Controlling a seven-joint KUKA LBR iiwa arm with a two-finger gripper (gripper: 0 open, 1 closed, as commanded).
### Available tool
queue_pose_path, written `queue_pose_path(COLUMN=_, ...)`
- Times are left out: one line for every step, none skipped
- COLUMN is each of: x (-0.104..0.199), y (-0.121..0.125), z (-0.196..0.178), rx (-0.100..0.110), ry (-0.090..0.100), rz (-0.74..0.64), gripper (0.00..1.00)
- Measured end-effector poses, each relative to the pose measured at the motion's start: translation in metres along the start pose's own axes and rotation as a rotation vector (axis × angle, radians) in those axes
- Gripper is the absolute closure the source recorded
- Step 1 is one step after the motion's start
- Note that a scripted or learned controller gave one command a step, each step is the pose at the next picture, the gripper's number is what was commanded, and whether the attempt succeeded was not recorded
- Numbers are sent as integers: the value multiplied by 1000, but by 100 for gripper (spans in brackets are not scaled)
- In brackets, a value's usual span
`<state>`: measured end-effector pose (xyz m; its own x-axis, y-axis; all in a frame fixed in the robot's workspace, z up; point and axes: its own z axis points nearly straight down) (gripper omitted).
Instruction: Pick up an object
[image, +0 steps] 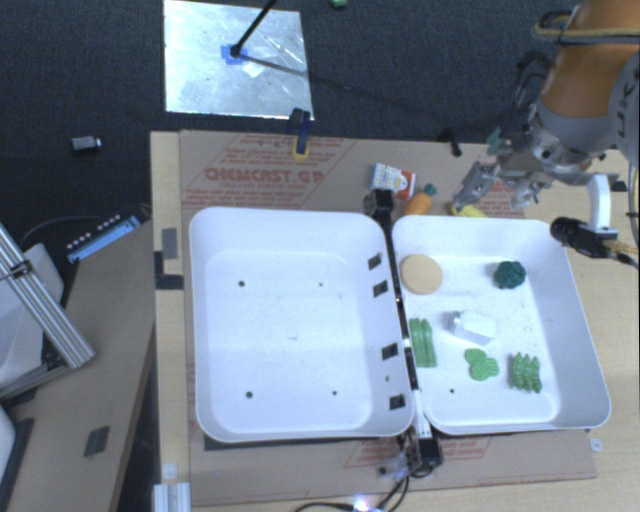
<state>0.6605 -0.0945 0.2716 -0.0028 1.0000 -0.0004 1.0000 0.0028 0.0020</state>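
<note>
In the near part of the right bin (570, 300) lie three green pieces: a ridged green piece (524, 371) toward the right wall, a flat lobed green piece (481, 365) beside it, and a ribbed green strip (422, 342) close to the left wall. Just beyond them, near the middle of the floor, sits a small white block (473, 325). Farther back are a round tan disc (421, 273) on the left and a dark green clump (510, 274) on the right, well apart from each other. The left bin (290, 320) shows only its white floor with a few dark dots.

Beyond the far rim of the right bin hangs the gripper (478, 192), raised and outside the tray; whether its fingers are apart or together I cannot tell at this blur, and nothing shows between them. I judge this the approach step: no object is picked yet. The next move calls for travel nearer, over one chosen piece, then a descent squarely onto it; the dark green clump and tan disc lie closest.
</note>
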Motion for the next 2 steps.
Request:
queue_pose_path(x=0, y=1, z=-11, rx=-4, ry=0, rz=-3, gripper=100)
queue_pose_path(x=30, y=10, z=-110, rx=-12, ry=0, rz=-5, gripper=100)
